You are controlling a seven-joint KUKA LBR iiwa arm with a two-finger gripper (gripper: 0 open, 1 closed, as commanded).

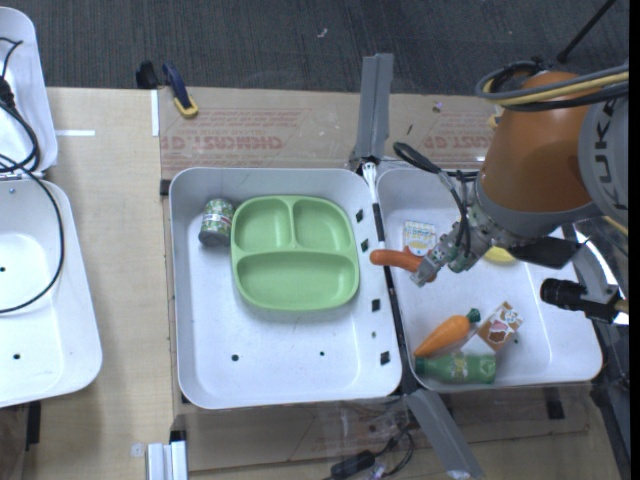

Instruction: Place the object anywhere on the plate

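While gripped at one end, orange sausage-like object (pixel 397 260) hangs over the wall between the bins, partway to the green plate (pixel 295 252).

Carrying step, by the look of it: gripper (pixel 432 270) closed on the object's right end, above the right bin's (pixel 570 363) left edge. Next calls for more travel leftward, clear of the dividing wall, then a lowering over any of the plate's three compartments and a release. Plate sits in the left bin (pixel 290 363), with a small jar (pixel 215 221) just beside its left rim. Left behind in the right bin: carrot (pixel 445 335), green bottle (pixel 457 368), small carton (pixel 503 325), white card (pixel 420 235), something yellow (pixel 499 256) under the arm. Nothing on the plate to block a drop.
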